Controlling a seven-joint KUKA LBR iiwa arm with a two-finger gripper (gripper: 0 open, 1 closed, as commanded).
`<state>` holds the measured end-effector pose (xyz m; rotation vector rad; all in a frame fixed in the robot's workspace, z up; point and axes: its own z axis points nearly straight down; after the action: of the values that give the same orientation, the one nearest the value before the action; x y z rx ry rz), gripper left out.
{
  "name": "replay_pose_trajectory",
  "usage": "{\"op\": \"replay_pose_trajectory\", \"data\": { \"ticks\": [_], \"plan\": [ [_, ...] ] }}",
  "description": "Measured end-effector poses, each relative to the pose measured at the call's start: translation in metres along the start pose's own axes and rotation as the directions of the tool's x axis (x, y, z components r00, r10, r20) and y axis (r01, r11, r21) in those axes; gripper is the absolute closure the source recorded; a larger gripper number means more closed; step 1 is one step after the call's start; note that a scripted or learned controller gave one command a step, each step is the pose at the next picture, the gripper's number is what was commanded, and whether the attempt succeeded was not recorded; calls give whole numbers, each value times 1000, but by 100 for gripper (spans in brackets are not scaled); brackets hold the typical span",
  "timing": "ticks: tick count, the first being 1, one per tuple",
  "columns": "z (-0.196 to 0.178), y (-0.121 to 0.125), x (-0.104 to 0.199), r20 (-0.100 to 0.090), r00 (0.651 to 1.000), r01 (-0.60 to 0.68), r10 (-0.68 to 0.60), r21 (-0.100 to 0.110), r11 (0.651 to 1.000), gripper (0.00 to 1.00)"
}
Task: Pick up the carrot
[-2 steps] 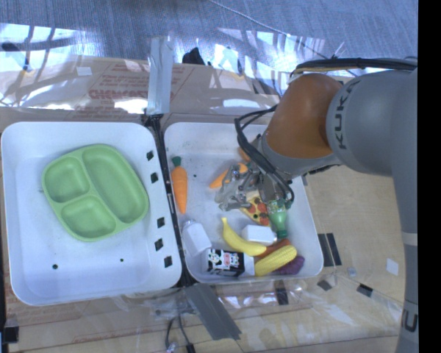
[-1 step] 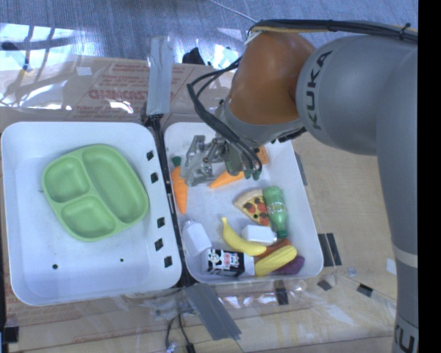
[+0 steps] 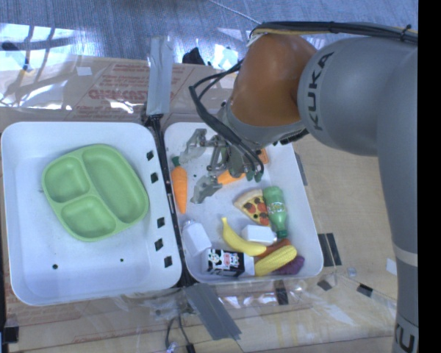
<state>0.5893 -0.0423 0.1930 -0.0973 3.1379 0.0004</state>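
Orange item [image 3: 228, 175] half hidden under gripper [image 3: 200, 168]; arm [image 3: 353, 87] cut by right edge.

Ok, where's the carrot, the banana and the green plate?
carrot [image 3: 179, 188]: camera view, middle of its orange body.
banana [image 3: 239, 240]: camera view, middle of its yellow curve.
green plate [image 3: 95, 191]: camera view, ridge between its compartments.

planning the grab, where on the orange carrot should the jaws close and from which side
Probably mid-length on the long orange carrot, coming straight down. It lies flat along the right white bin's left wall, so the jaws should close across its narrow width, with little room on the wall side.
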Motion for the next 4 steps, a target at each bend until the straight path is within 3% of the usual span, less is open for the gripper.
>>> {"op": "replay_pose_trajectory", "data": {
  "ticks": [1, 2, 3, 4],
  "plan": [
    [97, -53, 17, -9, 999, 38, -38, 0, 999, 0],
    [83, -51, 13, 0, 999, 48, -48, 2, 999, 100],
    [83, -50, 13, -1, 999, 49, -49, 1, 999, 0],
    [72, -49, 11, 2, 998, 55, -55, 2, 998, 100]
  ]
}}
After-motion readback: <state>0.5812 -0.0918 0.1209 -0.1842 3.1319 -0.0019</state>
